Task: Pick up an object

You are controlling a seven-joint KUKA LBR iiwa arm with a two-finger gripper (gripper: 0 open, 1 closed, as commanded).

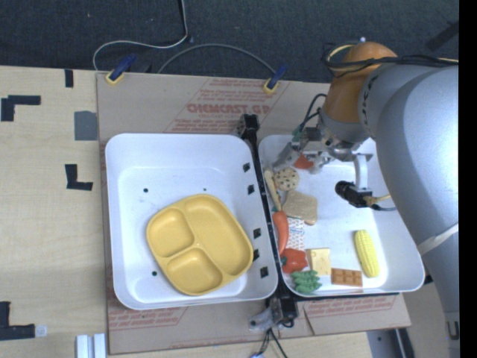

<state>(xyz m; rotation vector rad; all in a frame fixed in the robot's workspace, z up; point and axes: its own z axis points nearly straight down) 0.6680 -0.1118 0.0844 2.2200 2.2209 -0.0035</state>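
— Lying in the right bin (387, 200), the toy food: cookie (285, 178), bread slice (302, 206), carrot (281, 228), corn (365, 252).
— And the gripper (309, 155)?
— Above that bin's far end; whether it grips anything cannot be told. Left bin (123, 162) holds a yellow tray (198, 243), on cardboard (216, 107).

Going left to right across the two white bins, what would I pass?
Yellow tray → carrot → bread slice → corn cob, with the robot arm reaching in above it.

Bench (45, 222) bears cardboard sheet (216, 110) under two bins (119, 200).
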